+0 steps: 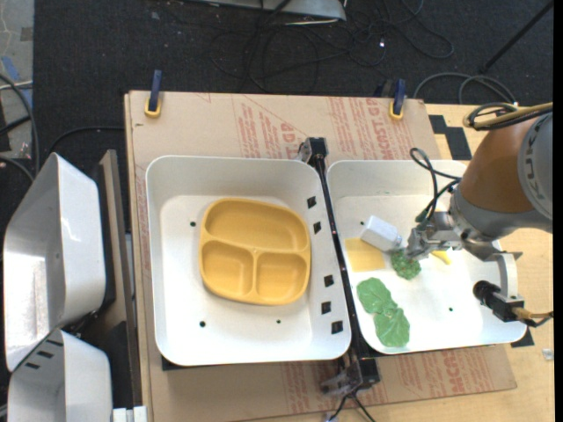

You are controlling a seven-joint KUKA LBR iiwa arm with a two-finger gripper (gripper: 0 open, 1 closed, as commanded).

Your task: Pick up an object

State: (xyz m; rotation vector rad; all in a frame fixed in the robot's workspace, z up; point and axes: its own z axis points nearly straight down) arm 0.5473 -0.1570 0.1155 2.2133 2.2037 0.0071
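In the right bin (457,328) lie a white block (381,232), a flat yellow piece (362,256), a small dark green broccoli-like piece (406,265) and a larger light green leafy piece (384,309). My gripper (422,243) reaches in from the right and sits just above and right of the dark green piece, touching or nearly touching it. A small yellow bit (440,255) shows just beside the gripper. The arm's orange band (500,176) is over the bin's right side.
The left bin (167,236) holds a yellow divided plate (255,251). Both bins rest on a cardboard-covered bench (264,117) with clamps at the back. Grey containers (48,244) stand off the left edge. Cables lie on the dark floor behind.
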